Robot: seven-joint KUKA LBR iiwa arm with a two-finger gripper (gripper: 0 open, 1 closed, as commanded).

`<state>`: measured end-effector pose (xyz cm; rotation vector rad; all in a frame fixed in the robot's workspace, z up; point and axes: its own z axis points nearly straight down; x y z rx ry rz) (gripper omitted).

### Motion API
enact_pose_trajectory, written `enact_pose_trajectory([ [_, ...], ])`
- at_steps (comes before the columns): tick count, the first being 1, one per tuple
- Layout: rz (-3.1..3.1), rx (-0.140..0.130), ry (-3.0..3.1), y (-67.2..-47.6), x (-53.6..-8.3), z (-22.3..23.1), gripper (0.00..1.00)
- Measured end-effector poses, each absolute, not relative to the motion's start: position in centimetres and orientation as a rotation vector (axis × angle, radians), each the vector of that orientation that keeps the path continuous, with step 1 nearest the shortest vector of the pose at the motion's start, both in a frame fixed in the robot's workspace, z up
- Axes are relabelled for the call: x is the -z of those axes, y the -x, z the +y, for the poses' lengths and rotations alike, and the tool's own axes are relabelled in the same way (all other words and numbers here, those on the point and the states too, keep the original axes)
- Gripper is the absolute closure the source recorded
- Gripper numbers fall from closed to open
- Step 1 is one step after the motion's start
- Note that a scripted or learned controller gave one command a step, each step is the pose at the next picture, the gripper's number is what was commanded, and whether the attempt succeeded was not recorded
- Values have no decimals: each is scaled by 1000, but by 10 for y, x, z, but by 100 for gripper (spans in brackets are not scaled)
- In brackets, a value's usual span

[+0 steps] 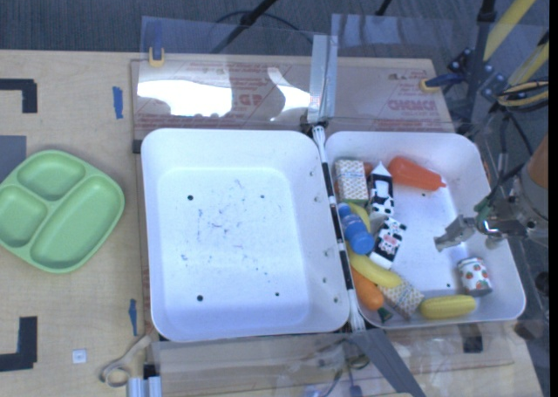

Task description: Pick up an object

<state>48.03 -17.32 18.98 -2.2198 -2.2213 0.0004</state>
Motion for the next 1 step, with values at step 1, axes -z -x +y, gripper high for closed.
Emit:
enact_pose_trajectory([
  [1,-2046,10,2397,-499,-116,-126,0],
])
